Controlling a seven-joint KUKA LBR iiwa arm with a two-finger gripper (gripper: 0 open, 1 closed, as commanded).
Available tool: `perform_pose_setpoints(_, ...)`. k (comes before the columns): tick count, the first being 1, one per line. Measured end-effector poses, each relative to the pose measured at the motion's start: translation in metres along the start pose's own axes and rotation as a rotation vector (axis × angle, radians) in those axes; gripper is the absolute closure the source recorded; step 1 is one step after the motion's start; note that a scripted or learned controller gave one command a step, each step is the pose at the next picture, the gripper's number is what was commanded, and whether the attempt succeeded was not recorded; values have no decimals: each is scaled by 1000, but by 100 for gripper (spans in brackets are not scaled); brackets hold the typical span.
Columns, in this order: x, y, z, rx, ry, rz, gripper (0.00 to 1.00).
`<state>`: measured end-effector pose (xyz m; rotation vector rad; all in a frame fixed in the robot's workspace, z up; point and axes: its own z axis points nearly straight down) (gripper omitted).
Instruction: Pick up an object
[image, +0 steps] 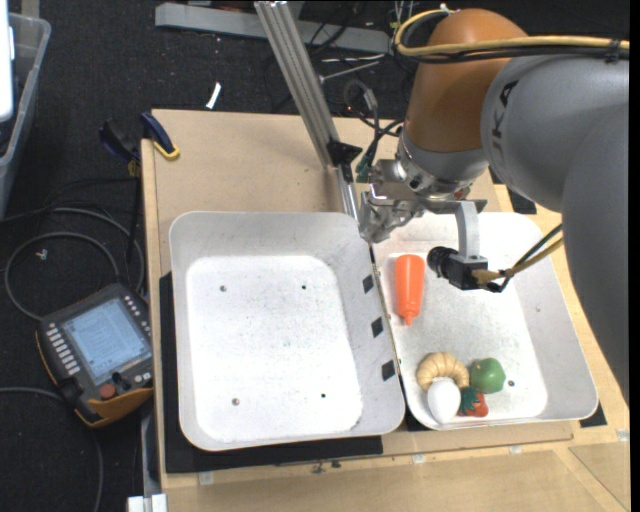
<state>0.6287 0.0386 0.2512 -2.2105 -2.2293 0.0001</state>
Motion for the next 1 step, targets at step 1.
perform_pose_setpoints(1,46,-21,17,2,0,1,100)
